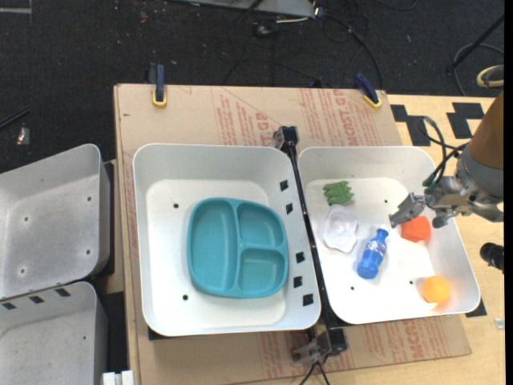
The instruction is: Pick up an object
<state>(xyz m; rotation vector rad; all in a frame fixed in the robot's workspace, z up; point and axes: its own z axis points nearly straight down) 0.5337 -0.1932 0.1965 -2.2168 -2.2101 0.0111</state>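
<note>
The red-orange object lies in the right bin, near that bin's right wall, about halfway down. The claw hangs just above and to the left of it, reaching in from the right on the grey arm; one dark finger points down-left toward the bin floor. Whether the fingers are apart or together cannot be told from this slant, and nothing can be seen between them.

Further out in the same bin, an orange ball sits near the lower right corner, well apart from the claw. A blue bottle lies tilted near the bin's middle, just beside a clear crumpled plastic piece. A green toy rests toward the upper left of that bin.

The left bin holds a teal divided plate, lying flat. Both bins sit side by side on the cardboard-covered counter.
</note>
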